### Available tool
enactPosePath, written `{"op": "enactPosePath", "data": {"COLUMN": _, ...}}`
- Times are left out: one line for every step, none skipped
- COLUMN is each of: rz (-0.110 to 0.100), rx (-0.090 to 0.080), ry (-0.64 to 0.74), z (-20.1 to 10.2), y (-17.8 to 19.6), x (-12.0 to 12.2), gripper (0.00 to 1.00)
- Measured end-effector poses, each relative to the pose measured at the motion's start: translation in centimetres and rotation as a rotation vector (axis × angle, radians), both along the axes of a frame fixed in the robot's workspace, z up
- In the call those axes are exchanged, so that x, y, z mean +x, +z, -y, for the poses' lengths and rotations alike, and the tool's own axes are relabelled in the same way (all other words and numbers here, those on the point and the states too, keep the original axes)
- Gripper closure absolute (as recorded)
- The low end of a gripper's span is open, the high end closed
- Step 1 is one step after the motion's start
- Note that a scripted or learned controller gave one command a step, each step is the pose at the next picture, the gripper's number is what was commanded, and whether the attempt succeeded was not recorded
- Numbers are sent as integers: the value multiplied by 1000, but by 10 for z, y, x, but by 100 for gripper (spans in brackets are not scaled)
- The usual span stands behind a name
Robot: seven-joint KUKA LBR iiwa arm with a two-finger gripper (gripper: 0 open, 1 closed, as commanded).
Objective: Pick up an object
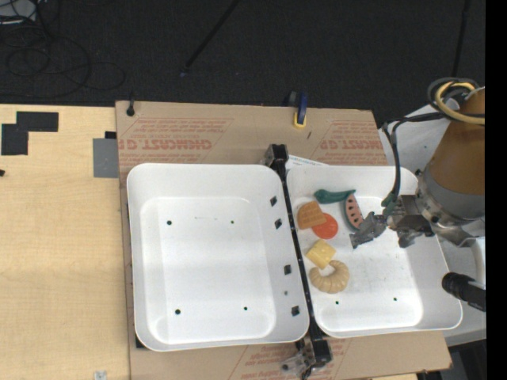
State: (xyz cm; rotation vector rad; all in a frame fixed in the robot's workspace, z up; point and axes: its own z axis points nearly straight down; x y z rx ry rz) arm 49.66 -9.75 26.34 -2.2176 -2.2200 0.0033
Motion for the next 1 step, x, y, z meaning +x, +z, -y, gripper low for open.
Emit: {"op": "enactPosePath", "data": {"rz": 8, "rx": -8, "ry": -8, "z": 112, "y": 45, "x": 23, "gripper": 0}}
